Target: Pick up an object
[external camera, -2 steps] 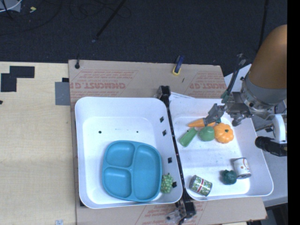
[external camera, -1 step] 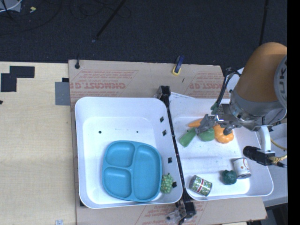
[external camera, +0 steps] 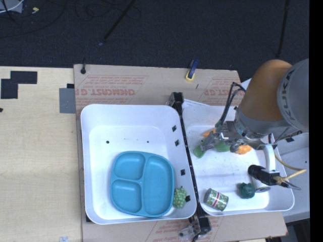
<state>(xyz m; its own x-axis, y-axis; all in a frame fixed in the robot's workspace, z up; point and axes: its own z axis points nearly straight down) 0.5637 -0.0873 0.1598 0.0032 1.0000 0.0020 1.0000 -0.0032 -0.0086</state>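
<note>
Arm (external camera: 302,95): smooth, rounded grey casing with dark lettering near its edge, probably the maker's name, cut off and not legible in full.
Band (external camera: 265,87): broad, glossy orange section, dome-shaped, above the wrist.
Wrist (external camera: 255,125): grey ring, darker than the casing.
Cable (external camera: 229,102): thin and dark, arching beside the wrist.
Gripper (external camera: 222,139): small grey metallic body, its detail blurred.

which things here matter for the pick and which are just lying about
Likely in play: grey two-finger gripper; small green piece beside it in the right white bin; small orange piece nearby.
Lying about: blue divided plastic plate and bumpy green cluster in the left bin; green-and-white can; dark teal lump.
</note>
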